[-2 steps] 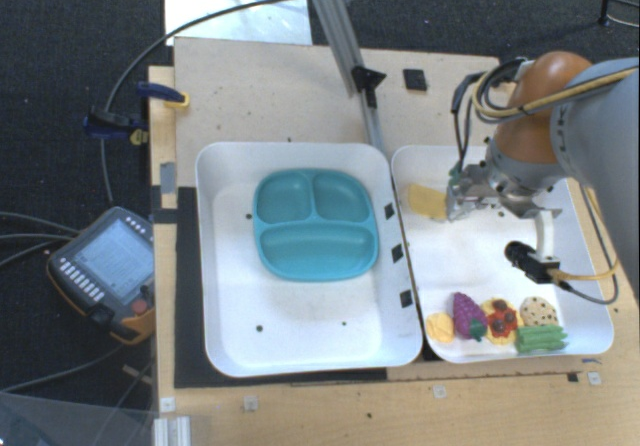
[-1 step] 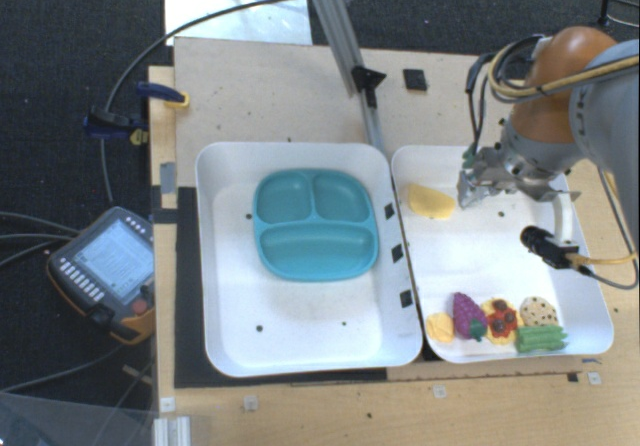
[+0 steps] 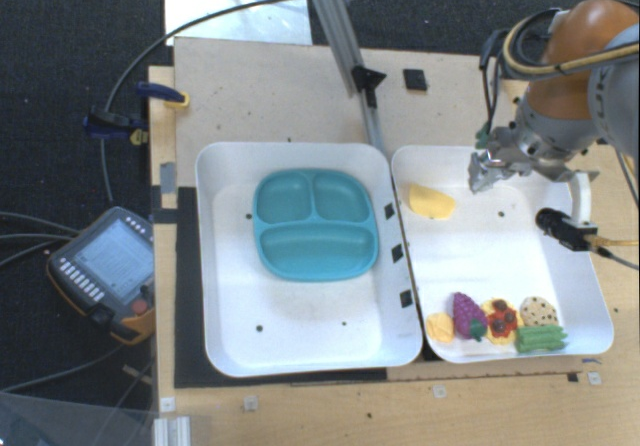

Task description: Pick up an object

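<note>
I see gripper [image 3: 484,172] above right bin [image 3: 590,284], near its far edge; cannot tell jaw state. Yellow piece [image 3: 431,201] lies just left of it, apart. Toy food row along near wall: purple grapes [image 3: 467,315], pizza slice [image 3: 501,318], cookie [image 3: 539,310], green beans [image 3: 541,338]. Teal divided plate [image 3: 315,225] in left bin [image 3: 225,324].

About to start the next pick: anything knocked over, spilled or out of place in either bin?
Nothing stands out. The teal divided plate lies flat in the left bin. In the right bin, one yellow piece sits alone near the gripper; the other toy foods cluster along the near edge.
</note>
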You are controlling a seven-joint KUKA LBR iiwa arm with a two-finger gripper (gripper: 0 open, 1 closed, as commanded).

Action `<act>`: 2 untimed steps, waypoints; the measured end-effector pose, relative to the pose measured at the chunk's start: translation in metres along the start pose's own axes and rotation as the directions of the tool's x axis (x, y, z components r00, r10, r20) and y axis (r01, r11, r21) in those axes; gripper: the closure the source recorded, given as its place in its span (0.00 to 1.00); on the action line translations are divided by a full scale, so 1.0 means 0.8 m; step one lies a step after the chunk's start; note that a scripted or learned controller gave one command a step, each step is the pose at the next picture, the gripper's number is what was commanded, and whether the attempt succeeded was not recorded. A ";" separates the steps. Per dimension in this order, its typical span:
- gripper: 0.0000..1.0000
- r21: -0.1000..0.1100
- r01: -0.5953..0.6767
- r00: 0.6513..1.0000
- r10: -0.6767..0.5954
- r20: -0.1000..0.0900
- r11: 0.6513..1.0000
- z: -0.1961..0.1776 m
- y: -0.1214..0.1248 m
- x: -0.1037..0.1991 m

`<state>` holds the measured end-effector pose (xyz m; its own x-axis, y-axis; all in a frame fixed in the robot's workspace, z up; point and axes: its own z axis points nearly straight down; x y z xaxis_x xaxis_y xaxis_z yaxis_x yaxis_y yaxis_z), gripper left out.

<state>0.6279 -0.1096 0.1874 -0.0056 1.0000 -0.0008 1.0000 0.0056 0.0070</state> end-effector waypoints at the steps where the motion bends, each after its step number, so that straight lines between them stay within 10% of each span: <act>1: 1.00 0.000 0.001 1.000 -0.001 0.000 1.000 -0.054 0.003 0.000; 2: 1.00 0.005 0.003 1.000 -0.003 -0.002 1.000 -0.062 -0.024 0.051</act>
<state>0.6083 -0.0686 0.2371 -0.0087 1.0000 0.0016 1.0000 0.0087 0.0019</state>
